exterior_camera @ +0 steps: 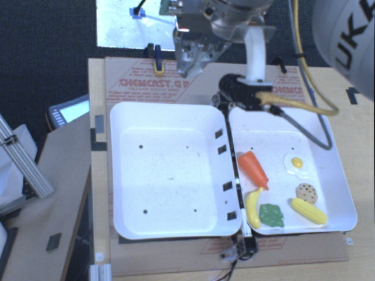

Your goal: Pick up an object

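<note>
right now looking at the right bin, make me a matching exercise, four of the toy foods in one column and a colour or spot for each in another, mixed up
Things:
1. carrot
2. fried egg
3. cookie
4. corn cob

Descriptions:
A. brown and round, just above the corn cob
B. orange, close to the divider between the bins
C. yellow, nearest the bin's front right corner
D. white with a yellow centre

Pairs: 1-B, 2-D, 3-A, 4-C

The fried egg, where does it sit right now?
The fried egg lies in the right bin, toward its right side, above the cookie and right of the carrot.
</note>
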Controlling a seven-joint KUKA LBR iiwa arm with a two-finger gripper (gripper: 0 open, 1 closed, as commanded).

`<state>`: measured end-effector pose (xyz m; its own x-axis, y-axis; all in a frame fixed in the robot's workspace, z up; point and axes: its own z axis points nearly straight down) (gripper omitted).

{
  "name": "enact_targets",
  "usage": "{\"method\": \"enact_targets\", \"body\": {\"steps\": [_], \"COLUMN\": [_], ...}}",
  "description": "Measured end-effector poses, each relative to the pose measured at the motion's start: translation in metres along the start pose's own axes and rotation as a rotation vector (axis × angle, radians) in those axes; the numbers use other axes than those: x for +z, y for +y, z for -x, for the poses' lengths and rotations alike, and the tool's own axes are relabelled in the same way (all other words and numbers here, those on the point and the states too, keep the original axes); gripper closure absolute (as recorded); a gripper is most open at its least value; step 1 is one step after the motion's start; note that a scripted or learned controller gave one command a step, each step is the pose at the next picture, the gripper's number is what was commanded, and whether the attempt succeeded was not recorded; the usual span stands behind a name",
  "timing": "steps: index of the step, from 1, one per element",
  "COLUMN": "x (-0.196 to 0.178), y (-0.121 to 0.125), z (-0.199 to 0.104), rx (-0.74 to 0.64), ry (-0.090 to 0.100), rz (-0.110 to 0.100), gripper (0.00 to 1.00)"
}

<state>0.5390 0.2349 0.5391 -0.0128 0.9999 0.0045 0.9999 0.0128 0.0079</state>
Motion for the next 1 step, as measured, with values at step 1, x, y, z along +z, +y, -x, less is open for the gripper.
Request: {"method": "enact_targets", "body": {"steps": [1], "x": [-0.0117], "y": [0.0003], "z": [0.0000], "rx": [-0.003], "ry": [0.001], "rz": [0.003], "gripper": [1.00]}}
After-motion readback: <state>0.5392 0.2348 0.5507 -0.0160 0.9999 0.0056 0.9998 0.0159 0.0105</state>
